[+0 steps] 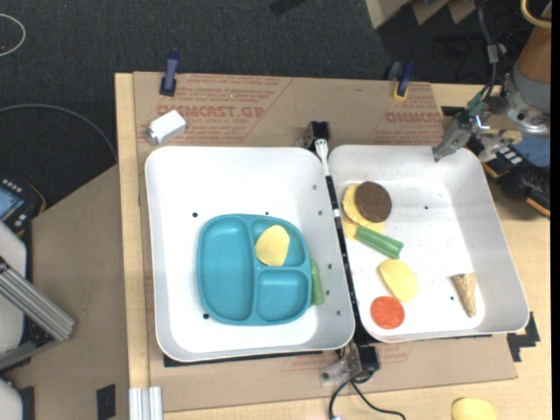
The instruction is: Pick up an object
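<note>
I'm seeing my arm reaching in from the upper right, its tool [455, 136] hanging low and pointing down-left.

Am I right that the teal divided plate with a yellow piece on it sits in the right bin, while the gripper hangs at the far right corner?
Not quite: the camera view shows the teal divided plate, yellow piece on it, in the left bin, not the right. The gripper does hang at the far right corner.
</note>
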`<state>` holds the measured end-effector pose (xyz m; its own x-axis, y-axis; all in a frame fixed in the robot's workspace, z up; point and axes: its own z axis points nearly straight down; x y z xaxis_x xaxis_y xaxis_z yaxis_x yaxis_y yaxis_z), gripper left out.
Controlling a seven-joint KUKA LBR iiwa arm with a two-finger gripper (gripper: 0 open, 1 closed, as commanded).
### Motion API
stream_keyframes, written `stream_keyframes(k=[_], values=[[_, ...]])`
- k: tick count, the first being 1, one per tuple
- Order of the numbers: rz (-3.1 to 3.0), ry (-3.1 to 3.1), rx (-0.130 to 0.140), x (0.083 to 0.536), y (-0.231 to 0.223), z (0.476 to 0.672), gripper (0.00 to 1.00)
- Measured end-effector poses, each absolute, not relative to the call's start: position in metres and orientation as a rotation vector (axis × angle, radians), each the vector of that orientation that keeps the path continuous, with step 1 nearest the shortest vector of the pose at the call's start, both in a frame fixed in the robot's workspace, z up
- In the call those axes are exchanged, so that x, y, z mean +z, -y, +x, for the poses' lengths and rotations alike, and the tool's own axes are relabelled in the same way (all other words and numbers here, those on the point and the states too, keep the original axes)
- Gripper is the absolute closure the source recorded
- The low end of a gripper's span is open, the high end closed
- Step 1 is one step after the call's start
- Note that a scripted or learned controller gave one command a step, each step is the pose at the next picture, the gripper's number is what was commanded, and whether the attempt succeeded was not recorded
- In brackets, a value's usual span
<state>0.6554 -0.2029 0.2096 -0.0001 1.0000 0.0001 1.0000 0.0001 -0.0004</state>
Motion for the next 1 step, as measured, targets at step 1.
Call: stream_keyframes(k=[1], values=[[-2.234,2.229,-0.008,0.3451,0.2256,0.6257,0.00]])
